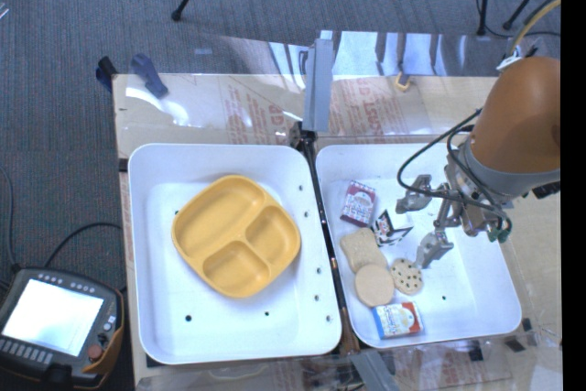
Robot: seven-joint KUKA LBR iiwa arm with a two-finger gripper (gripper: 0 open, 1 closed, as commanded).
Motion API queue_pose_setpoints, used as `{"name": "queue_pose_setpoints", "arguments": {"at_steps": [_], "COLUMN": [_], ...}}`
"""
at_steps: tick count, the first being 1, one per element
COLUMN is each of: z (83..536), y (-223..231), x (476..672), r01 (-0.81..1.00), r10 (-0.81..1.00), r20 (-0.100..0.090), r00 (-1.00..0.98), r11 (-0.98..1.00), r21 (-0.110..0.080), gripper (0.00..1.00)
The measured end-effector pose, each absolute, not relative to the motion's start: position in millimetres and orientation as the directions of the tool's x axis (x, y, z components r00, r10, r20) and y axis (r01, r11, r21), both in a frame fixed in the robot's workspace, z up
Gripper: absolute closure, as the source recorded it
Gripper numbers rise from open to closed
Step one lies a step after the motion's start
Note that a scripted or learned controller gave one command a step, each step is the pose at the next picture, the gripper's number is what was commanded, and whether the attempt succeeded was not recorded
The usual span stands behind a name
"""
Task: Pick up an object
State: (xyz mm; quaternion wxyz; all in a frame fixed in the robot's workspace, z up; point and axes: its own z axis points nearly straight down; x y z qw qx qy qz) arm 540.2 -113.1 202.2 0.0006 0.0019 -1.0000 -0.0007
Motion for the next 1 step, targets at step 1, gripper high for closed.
{"name": "queue_pose_setpoints", "arguments": {"at_steps": [1], "z": [88.8], "y": [-131.1], "x": [530.0], "r01": [-0.164], "r10": [-0.163], "r20": [-0.002], "r00": [-0.987], "r11": [0.987], "r21": [0.001], "gripper": [0.00]}}
